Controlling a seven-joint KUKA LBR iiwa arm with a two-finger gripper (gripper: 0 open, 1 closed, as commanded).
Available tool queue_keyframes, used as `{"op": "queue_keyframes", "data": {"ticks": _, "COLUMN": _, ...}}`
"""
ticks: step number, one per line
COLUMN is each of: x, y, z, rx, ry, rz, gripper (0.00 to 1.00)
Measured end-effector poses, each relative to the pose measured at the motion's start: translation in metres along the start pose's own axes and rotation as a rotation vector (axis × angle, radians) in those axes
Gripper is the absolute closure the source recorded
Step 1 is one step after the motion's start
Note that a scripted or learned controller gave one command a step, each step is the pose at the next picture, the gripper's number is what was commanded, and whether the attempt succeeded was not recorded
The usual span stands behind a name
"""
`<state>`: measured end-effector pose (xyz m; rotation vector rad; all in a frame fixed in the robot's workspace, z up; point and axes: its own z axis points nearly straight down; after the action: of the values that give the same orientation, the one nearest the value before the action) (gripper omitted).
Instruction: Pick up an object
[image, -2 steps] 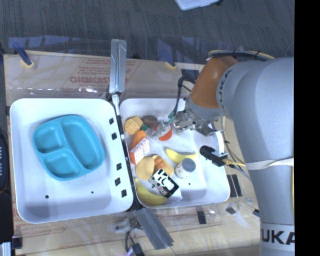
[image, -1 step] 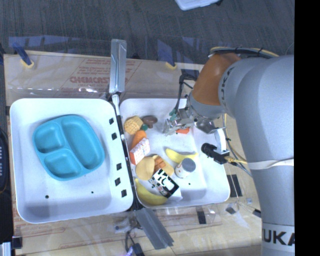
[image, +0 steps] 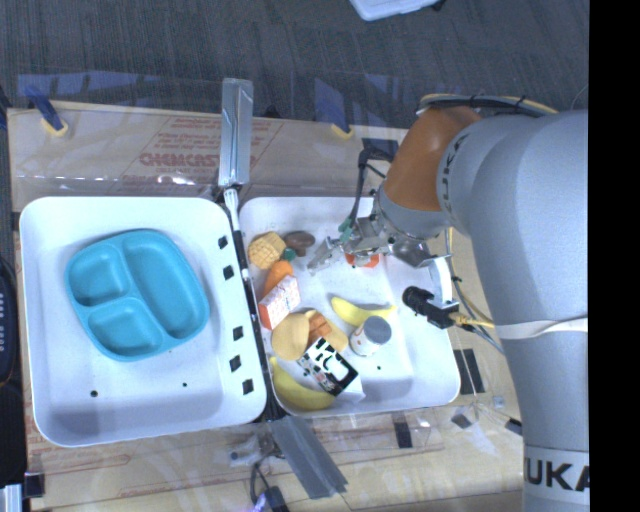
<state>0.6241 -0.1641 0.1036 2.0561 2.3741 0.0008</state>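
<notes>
Beneath the pincer (image: 345, 243), a small orange-red object (image: 364, 258) lies.

Two bins (image: 60, 400) of smooth white plastic with a faint sheen. Divided tray (image: 137, 292) of blue plastic, satin-glossy. Arm (image: 530, 240) with matt grey casing; band (image: 425, 160) above the wrist in orange, softly shiny. Counter (image: 150, 150) of pale wood under a clear, printed plastic sheet. Divider bar (image: 236, 130) of brushed metal. Banana (image: 305, 395) and other food pieces look like moulded plastic, though detail is poor.
</notes>
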Motion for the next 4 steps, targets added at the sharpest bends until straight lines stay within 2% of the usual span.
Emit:
{"op": "queue_keyframes", "data": {"ticks": 1, "x": 0.0, "y": 0.001, "z": -0.011, "rx": -0.001, "ry": 0.0, "rz": -0.003, "gripper": 1.0}}
{"op": "queue_keyframes", "data": {"ticks": 2, "x": 0.0, "y": 0.001, "z": -0.01, "rx": -0.001, "ry": 0.0, "rz": -0.003, "gripper": 0.0}}
{"op": "queue_keyframes", "data": {"ticks": 3, "x": -0.037, "y": -0.089, "z": 0.002, "rx": 0.006, "ry": 0.0, "rz": 0.009, "gripper": 0.0}}
{"op": "queue_keyframes", "data": {"ticks": 4, "x": -0.035, "y": -0.086, "z": -0.008, "rx": 0.003, "ry": 0.001, "rz": 0.001, "gripper": 1.0}}
